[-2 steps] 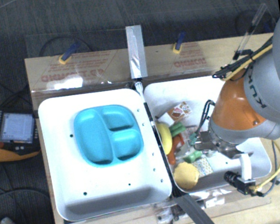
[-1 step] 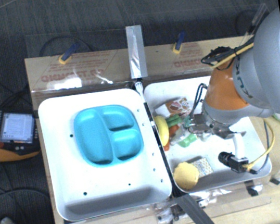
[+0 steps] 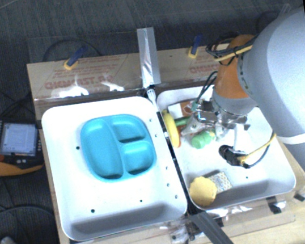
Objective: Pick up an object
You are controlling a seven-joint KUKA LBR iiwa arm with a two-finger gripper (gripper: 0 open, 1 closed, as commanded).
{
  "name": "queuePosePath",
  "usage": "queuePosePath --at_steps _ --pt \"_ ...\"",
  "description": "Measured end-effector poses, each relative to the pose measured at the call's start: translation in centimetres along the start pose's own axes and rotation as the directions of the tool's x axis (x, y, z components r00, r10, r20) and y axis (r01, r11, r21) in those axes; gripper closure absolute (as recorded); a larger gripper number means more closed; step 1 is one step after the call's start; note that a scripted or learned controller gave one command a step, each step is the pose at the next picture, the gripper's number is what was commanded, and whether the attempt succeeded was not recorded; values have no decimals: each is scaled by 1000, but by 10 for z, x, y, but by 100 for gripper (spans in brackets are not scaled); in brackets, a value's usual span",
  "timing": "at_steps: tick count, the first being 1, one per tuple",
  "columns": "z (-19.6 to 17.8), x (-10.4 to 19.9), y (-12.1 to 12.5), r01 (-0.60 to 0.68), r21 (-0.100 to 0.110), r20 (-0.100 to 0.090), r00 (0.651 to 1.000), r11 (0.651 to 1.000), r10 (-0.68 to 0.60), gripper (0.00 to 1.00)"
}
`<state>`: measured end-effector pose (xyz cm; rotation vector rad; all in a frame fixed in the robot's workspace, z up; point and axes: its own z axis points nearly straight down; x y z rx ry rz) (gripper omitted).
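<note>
Over the right bin (image 3: 277, 182), the grey arm (image 3: 288, 74) reaches down to its gripper (image 3: 205, 120) near the far-left corner, above a green object (image 3: 202, 139); grip state: cannot tell. Left bin (image 3: 76, 217) carries a blue tray (image 3: 117, 146). Near-left: a yellow ball (image 3: 202, 190).

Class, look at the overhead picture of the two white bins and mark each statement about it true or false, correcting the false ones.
1. The blue divided tray lies in the left bin. True.
2. The yellow ball sits in the left bin. False: it is in the right bin, near its front left corner.
3. The hand is down inside the right bin, by a green object. True.
4. A banana lies along the right bin's left wall. True.
5. The blue tray has four round cups. False: it has three compartments.
</note>
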<state>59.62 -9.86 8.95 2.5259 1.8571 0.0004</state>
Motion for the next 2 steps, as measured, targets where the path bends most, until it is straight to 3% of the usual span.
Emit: queuePosePath --at_steps 1,2 --pt "-10 0 0 1 -1 4 1000 1000 -1 100" --pt "-94 56 -56 221 9 -1 975 975 -221 100"
